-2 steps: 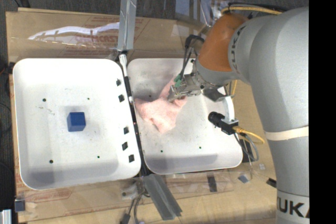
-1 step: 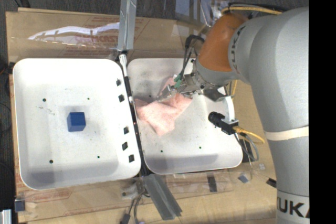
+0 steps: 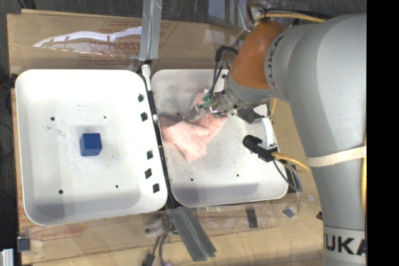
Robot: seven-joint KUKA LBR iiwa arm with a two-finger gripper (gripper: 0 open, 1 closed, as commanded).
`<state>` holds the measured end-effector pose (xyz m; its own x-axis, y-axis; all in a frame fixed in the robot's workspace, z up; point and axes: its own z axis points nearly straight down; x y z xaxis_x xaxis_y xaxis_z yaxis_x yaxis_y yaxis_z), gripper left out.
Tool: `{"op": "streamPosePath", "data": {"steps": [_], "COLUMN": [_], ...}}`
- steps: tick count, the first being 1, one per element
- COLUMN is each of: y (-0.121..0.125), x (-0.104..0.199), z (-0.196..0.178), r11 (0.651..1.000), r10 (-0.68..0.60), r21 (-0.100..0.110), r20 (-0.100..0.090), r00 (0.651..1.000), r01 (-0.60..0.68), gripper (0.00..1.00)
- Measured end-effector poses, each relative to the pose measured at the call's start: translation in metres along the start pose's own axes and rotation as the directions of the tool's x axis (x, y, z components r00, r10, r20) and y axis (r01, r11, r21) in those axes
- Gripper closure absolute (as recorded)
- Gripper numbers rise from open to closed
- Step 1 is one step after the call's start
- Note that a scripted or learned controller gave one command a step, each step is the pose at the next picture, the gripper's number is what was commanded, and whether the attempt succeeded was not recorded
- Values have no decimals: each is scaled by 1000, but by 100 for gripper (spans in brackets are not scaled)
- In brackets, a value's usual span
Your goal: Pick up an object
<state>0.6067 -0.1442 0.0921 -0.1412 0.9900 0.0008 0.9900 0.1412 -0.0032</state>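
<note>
A crumpled pink cloth (image 3: 190,134) lies in the right bin (image 3: 218,187), near its left wall. My gripper (image 3: 203,108) is low over the cloth's upper right edge, reaching in from the right, and it seems to touch the fabric there. The orange band of the wrist (image 3: 252,62) sits just above it. A small blue cube (image 3: 91,144) rests on the floor of the left bin (image 3: 37,196), far from the gripper.
The grey arm (image 3: 324,109) covers the right side of the right bin. A black connector with a yellow cable (image 3: 255,145) hangs over that bin's right part. A metal bracket (image 3: 151,28) stands at the back between the bins. Cardboard (image 3: 75,40) lies under both bins.
</note>
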Motion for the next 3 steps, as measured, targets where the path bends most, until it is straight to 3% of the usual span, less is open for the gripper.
{"op": "streamPosePath", "data": {"steps": [1, 2, 3], "y": [0, 21, -5], "x": [1, 64, 64], "z": [-10, -115, -98], "r11": [1000, 999, 984], "r10": [-3, 37, -176], "r21": [2, -3, 2], "r20": [-1, 0, -1], "r00": [1000, 999, 984], "r01": [3, -37, 176], "gripper": [100, 100, 100]}}
